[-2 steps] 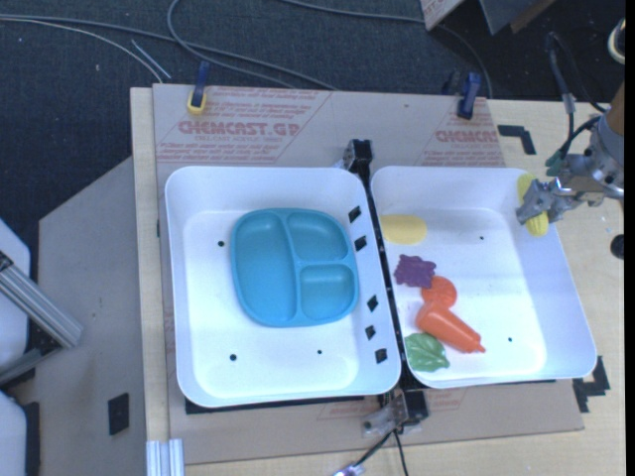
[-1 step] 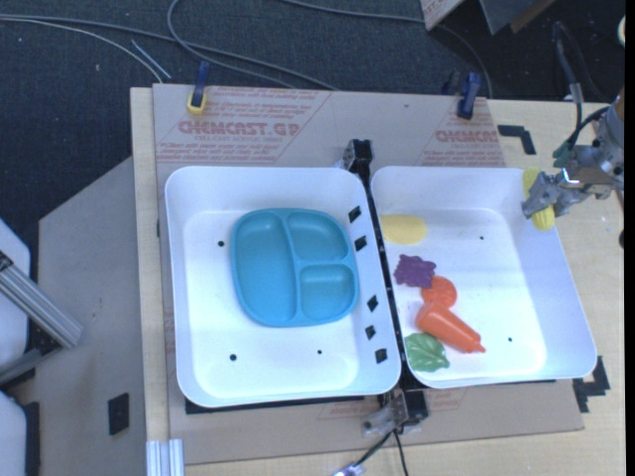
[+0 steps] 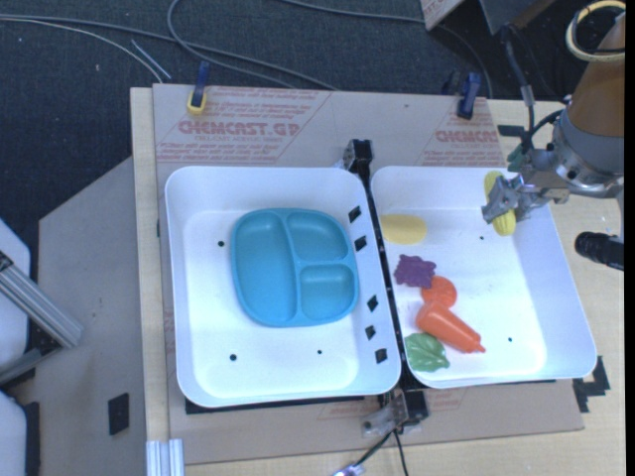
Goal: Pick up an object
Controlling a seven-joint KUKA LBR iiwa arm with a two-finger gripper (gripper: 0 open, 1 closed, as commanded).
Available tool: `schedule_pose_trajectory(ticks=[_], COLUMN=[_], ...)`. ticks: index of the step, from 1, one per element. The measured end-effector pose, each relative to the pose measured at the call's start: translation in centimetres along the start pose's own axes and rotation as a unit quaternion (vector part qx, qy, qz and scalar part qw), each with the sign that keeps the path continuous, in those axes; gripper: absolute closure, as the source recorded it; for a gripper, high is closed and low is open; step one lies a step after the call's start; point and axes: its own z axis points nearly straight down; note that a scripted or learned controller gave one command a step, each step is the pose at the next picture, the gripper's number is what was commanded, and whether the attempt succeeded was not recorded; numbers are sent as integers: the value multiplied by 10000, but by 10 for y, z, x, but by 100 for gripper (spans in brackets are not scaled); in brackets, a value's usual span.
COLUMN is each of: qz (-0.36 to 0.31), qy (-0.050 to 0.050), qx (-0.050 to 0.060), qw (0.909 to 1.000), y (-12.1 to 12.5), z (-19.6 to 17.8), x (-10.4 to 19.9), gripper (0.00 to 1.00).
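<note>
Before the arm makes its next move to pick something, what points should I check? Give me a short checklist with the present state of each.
1. Gripper over the right bin: ok, near its far right corner.
2. Toy within reach: ok, yellow piece sits right at the gripper.
3. Toy between the fingers: cannot tell.
4. Other toys apart from the gripper: ok, purple piece and carrot lie lower left.
5. Blue tray out of the way: ok, in the left bin.

Both bins [image 3: 198, 365] are white with small black dots. The divided plate [image 3: 294, 266] is plain light blue. Beside the black divider [image 3: 369, 256] lie a pale yellow piece [image 3: 404, 229], a purple one [image 3: 415, 270], an orange carrot [image 3: 448, 327] and a green leaf [image 3: 427, 351]. The tabletop [image 3: 248, 117] is tan with red lettering.
</note>
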Motion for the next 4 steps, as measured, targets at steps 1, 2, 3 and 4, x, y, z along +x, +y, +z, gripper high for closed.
schedule_pose_trajectory(ticks=[1,2,3,4], qz=[1,3,-5,2], qy=[5,-1,5,-2], qx=[8,2,10,10], qw=[10000,10000,10000,10000], y=[-10,-6,-18,-28], z=[12,14,22,30], x=[52,107,167,223], gripper=[100,100,100,100])
